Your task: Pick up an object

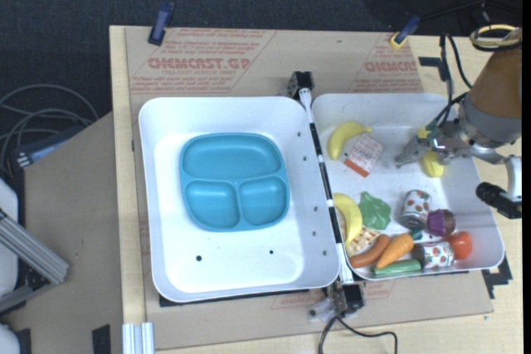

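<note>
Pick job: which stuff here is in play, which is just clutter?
In play: claw, banana, white packet, carrot, small can, all in the right bin.
Clutter: blue tray, left bin, clamps, loose cables.

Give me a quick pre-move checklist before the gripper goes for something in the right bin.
1. Gripper over the right bin: ok.
2. Object between the fingers: cannot tell.
3. Nearest target, the white packet, lying apart from the upper banana: not ok, they touch.
4. Yellow piece by the wrist free of the arm: cannot tell.
5. Carrot reachable alone: not ok, it is crowded among other toys.
6. Blue tray in the left bin, away from the arm: ok.
</note>
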